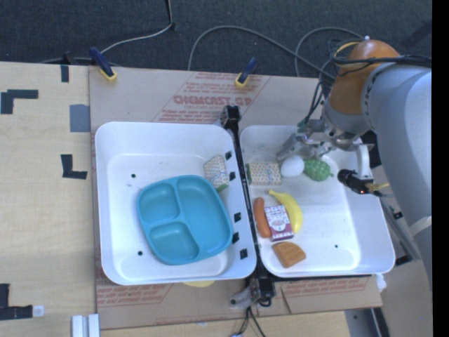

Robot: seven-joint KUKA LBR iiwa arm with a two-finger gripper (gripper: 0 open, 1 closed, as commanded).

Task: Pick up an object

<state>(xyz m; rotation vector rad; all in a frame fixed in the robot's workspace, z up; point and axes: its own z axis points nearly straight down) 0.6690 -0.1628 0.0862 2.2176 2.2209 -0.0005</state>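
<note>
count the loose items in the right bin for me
7: a patterned packet at the left wall, a white egg and a green lump under the gripper, then a carrot, banana, small carton and orange wedge. The arm may hide more.

Dark carpet (210, 5); cardboard sheet (161, 97); wood bench (42, 188).

Two white bins, nine things inside.
One blue plate (184, 218), banana (290, 209), carrot (260, 217), egg (292, 166), green ball (317, 169), carton (278, 221).
</note>
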